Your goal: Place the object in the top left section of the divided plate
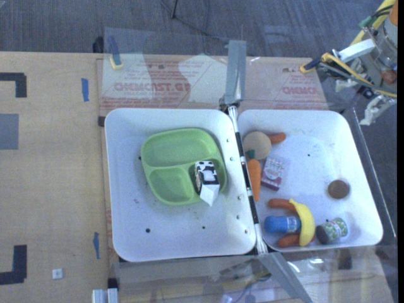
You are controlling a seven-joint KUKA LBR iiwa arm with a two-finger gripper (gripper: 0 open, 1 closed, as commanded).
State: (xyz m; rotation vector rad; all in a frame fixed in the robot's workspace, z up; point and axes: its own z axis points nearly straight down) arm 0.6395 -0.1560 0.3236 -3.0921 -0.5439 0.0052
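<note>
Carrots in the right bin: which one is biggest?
The carrot along the divider, standing up-and-down in the view. It's longer and fatter than the small carrot by the round potato and the two near the banana.

Green divided plate (180, 150) — black-white carton (206, 177) — yellow banana (305, 221).

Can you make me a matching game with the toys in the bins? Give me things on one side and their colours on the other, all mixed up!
Things:
1. divided plate
2. banana
3. carrot
4. cookie

Colours:
A. orange
B. brown
C. green
D. yellow

Right pairs: 1-C, 2-D, 3-A, 4-B.
</note>
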